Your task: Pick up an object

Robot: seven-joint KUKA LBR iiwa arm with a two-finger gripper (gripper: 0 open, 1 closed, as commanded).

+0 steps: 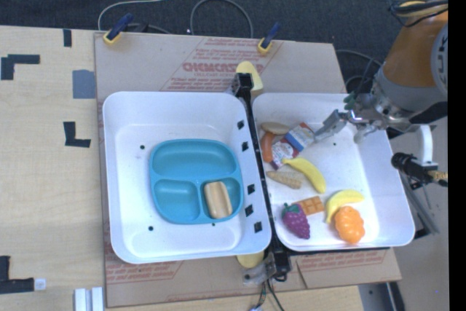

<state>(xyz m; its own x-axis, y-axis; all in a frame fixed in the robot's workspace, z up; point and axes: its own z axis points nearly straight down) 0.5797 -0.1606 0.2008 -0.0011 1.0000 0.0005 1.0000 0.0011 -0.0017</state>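
Cardboard sheet (218,65): brown, flat and printed in red, lying under both bins on the pale wooden bench (44,178), with clamps gripping its upper edge.
Left bin (124,120): smooth white plastic with rounded corners, sitting at centre-left of the frame and leaving a wide bare margin round the tray.
Right bin (386,186): the same white plastic, touching the left bin along a black divider; its upper right part is lying bare.
Arm (415,62): an orange band and grey wrist, reaching in from the upper right edge of the frame.
Tray (191,175): glossy turquoise, rounded, split into compartments, resting in the middle of the left bin.
Gripper (328,126): grey metal fingers hanging over the upper part of the right bin, pointing left towards the pile; whether they are spread or closed cannot be told, and nothing is showing between them.
Carton (297,139): small, white and blue, boxy, lying just left of the gripper tip.
Banana (307,172): yellow and curved, lying below the carton.
Orange fruit (349,223): bumpy, sitting near the bin's lower right corner, beside a yellow piece (342,199).
Grapes (295,221): a purple knobbly cluster near the lower edge.
Bread roll (217,199): tan and oblong, lying in the tray's lower right compartment.
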